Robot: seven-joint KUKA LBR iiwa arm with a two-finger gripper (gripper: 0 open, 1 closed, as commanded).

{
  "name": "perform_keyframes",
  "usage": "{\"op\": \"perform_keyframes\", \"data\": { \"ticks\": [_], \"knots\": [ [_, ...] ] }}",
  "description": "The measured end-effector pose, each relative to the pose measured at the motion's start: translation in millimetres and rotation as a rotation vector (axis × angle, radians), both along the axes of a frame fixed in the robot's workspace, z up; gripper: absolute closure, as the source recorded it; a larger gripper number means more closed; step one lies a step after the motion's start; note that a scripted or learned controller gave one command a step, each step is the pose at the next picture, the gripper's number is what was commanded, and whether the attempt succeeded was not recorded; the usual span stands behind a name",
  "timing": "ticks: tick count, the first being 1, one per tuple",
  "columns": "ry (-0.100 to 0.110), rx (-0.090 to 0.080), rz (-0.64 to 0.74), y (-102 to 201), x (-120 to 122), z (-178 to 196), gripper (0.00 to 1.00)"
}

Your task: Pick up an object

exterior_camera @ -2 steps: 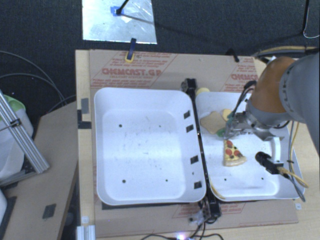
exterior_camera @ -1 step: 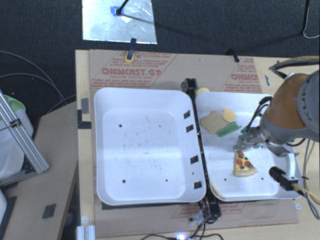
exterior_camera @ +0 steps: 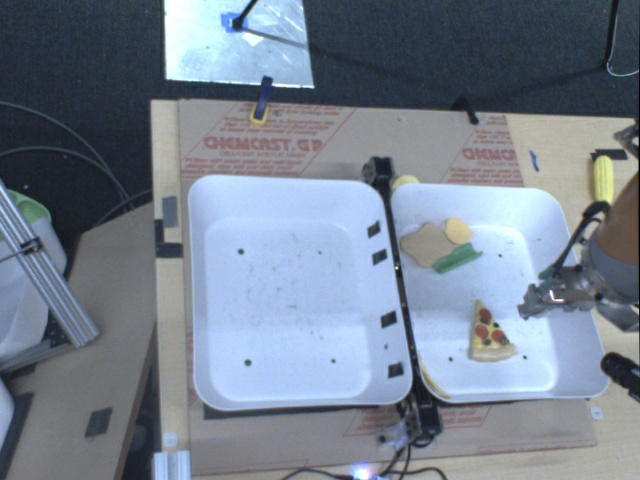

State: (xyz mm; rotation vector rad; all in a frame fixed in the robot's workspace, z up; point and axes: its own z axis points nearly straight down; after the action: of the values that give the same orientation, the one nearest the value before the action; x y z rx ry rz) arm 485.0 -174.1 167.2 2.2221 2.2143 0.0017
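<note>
**Arm over the right bin, toy food on its floor**

On the bench [exterior_camera: 330, 133], a brown sheet printed with red lettering lies under two shallow white bins set side by side. A dark strip with small black clips runs down the seam where the bins meet. The left bin [exterior_camera: 215, 208] has a scuffed, speckled floor with a few small dark holes. The right bin [exterior_camera: 540, 368] carries the toy food: a pizza slice [exterior_camera: 490, 335] with red toppings lies toward its near edge, and a tan flat piece [exterior_camera: 427, 245], a round yellow piece [exterior_camera: 457, 230] and a green stick [exterior_camera: 457, 259] sit touching each other near its far left corner. A small pale yellow thing [exterior_camera: 405, 182] rests just outside the far rim, by the seam.

The gripper [exterior_camera: 545, 296] hangs above the right side of the right bin, to the right of the pizza slice and apart from it. Whether its fingers are spread or closed I cannot tell, and nothing visible sits between them.

Beyond the bench lies dark carpet with a shiny metal plate [exterior_camera: 240, 28] and black cables. A yellow-handled tool [exterior_camera: 603, 178] lies at the bench's right edge. At the left stands a lower tan table [exterior_camera: 100, 298] with an aluminium rail [exterior_camera: 45, 268].
</note>
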Motion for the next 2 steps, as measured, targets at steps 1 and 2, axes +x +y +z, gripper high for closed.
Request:
{"op": "perform_keyframes", "data": {
  "ticks": [1, 2],
  "knots": [
    [0.003, 0.004, 0.01, 42.1, 2.2, -30.2, 1.0],
    [0.004, 0.005, 0.011, 90.4, 2.1, -48.8, 1.0]
  ]
}}
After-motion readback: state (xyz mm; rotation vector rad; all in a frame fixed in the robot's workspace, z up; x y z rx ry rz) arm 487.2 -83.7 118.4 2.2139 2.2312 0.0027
